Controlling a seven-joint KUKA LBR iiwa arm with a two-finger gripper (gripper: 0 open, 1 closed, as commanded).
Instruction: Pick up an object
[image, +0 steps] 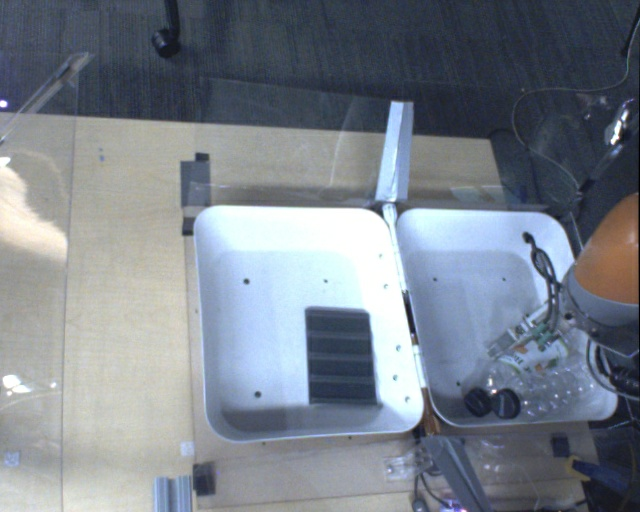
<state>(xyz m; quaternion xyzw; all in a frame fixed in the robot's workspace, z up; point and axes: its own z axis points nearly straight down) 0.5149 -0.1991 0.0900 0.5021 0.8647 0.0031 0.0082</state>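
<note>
Camera view: a dark ribbed block (340, 355) lies flat in the left bin (230, 300), its long axis running near to far; no writing is legible. The gripper (525, 338) is lowered into the right bin (450, 260), above small black round objects (492, 402).

- One fixed camera sits above the bench (110, 330), looking down at a slant from its front edge toward the dark floor beyond the far edge.
- It stands far enough back to take in both white bins: left bin (225, 300), right bin (450, 260).
- The arm (610, 270) enters from the right (partly cropped).
</note>
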